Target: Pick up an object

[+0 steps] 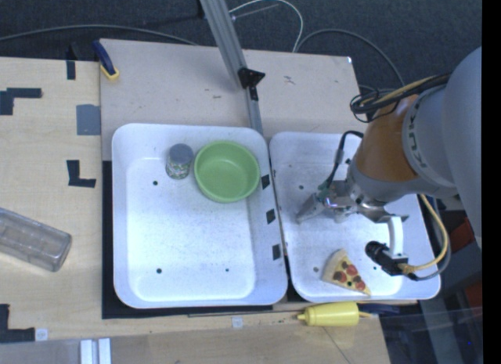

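The pizza slice (344, 271), a toy one with red spots, lies flat near the front edge of the right bin (301, 276), and it looks the likeliest thing for the arm (391, 151) to take, being the nearest loose object to the gripper (313, 208). That gripper hangs low over the middle of the same bin, up and to the left of the slice, apart from it. From where I stand I cannot tell whether it is released or clenched; nothing shows in its grasp. Over in the left bin (188, 276) a green bowl (227, 171) sits by the back wall with a small grey jar (179, 160) just beside it, both well away from the arm. A yellow bottle (333, 315) lies on the desk (156, 81) just outside the right bin's front rim, beyond easy picking.
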You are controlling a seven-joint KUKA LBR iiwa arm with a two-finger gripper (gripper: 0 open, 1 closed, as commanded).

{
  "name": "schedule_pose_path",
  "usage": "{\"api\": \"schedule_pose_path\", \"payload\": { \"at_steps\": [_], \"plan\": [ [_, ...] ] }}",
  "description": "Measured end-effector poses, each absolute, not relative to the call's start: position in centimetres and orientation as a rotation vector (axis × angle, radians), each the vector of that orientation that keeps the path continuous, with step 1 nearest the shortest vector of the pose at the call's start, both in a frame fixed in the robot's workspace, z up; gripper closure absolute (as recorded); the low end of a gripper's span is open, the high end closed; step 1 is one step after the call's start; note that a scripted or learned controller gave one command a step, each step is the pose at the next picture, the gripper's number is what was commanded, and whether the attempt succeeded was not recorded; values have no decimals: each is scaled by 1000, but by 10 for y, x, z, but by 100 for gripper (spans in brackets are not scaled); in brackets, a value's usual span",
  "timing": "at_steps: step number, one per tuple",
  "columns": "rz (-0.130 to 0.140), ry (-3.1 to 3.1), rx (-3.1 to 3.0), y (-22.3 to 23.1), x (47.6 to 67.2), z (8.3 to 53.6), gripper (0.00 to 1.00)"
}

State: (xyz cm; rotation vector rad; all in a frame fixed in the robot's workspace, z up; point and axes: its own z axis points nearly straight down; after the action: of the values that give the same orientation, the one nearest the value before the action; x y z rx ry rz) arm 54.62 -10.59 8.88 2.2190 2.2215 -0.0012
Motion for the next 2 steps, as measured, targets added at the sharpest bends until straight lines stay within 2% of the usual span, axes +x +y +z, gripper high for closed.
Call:
{"api": "schedule_pose_path", "payload": {
  "at_steps": [1,2],
  "plan": [
    [0,2225,2219,-105,546,100,100],
    [2,2221,2219,-110,551,145,100]
  ]
}}
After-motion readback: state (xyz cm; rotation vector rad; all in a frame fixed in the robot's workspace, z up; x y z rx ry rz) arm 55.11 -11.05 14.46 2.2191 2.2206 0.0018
